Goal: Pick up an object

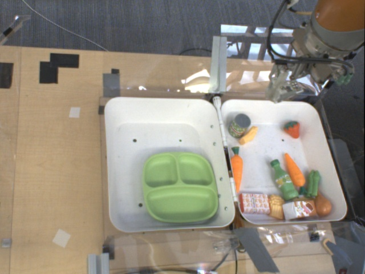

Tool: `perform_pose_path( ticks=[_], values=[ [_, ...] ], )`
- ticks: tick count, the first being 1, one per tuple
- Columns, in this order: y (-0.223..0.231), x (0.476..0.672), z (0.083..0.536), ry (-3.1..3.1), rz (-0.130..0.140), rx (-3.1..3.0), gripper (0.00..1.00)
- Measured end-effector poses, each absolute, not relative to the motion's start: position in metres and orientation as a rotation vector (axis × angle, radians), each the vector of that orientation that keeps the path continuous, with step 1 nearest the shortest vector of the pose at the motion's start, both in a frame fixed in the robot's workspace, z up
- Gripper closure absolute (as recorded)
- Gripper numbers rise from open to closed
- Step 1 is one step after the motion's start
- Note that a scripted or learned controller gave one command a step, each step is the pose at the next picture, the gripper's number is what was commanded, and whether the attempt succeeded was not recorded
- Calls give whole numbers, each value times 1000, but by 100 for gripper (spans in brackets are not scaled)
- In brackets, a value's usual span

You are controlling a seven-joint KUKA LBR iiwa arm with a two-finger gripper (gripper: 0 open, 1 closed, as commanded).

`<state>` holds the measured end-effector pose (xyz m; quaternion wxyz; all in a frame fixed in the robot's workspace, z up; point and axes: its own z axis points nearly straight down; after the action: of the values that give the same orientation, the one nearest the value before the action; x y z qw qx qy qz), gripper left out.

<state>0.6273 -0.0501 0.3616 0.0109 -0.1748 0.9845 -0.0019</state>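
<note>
Hovering at the upper right of the frame, the jaws (283,88) — can't tell their width. Toys crowd the right bin (268,136)'s lower corner; grabbing there risks a slip, the lone strawberry (292,129) looks safer.

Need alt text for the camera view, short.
The gripper hangs above the far edge of the right bin, which holds toy food: two carrots, a green bottle, a strawberry, a can. The left bin holds a green divided plate.
</note>
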Motion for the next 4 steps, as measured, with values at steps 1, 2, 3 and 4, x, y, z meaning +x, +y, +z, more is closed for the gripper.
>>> perform_pose_path(
  ticks=[1,2,3,4],
  values=[
    [-87,598,215,2970,1,-1014,100],
    [-45,627,328,2975,-9,-937,100],
    [-2,665,360,3040,0,-730,100],
    [-54,617,179,3013,6,-902,100]
  ],
)
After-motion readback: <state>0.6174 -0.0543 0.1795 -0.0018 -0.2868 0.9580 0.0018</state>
